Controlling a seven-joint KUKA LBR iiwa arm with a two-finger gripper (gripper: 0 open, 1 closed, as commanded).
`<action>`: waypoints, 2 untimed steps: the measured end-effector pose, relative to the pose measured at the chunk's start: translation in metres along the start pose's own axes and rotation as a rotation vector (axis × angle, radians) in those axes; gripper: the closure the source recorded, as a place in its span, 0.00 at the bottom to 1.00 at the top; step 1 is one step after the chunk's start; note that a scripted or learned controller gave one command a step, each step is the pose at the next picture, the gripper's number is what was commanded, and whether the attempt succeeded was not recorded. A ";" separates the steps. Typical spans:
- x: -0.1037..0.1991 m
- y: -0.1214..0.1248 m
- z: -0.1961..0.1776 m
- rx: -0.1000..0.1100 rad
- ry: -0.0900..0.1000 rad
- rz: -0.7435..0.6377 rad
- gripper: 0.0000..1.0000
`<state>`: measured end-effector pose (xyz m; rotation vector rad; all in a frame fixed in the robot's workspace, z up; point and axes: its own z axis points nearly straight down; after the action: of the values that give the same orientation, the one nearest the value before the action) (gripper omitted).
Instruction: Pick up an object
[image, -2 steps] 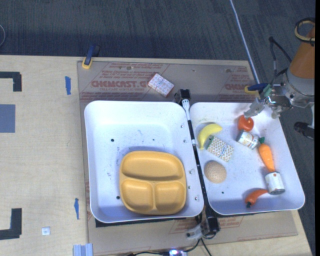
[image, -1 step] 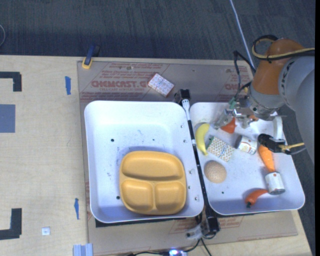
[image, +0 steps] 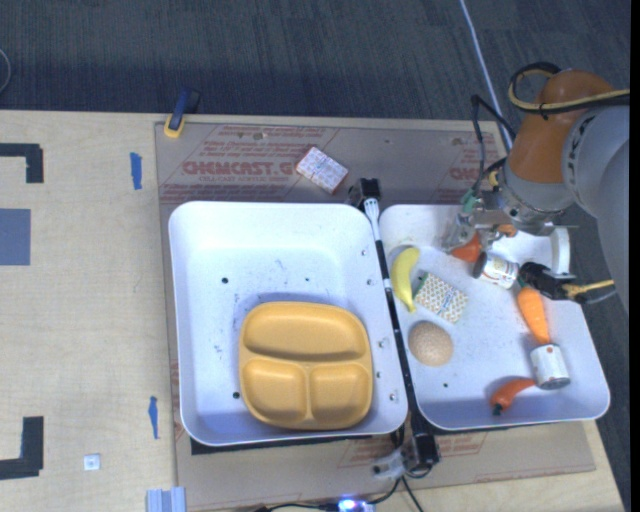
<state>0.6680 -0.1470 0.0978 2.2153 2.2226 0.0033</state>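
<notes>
My gripper (image: 478, 236) hangs low over the far end of the right bin (image: 482, 345), close above a small orange piece (image: 466, 253). A short silver cylinder (image: 497, 268) lies just beside it. The same bin holds a yellow banana (image: 404, 275), a patterned pouch (image: 441, 297), a tan round lump (image: 431, 343), a carrot (image: 535, 313), a silver can (image: 550, 365) and an orange pepper (image: 510, 392). I see nothing clearly between the fingers.
The left bin (image: 200, 235) holds a large yellow compartment tray (image: 305, 365) in its near half. A small printed card (image: 321, 168) lies on the cardboard behind the bins. The two bins' rims meet at the divide (image: 385, 290).
</notes>
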 end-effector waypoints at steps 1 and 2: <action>0.056 -0.013 0.010 -0.001 0.002 0.002 1.00; 0.110 -0.092 -0.088 0.007 0.002 0.002 1.00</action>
<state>0.5754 -0.0371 0.1850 2.2223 2.2243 -0.0015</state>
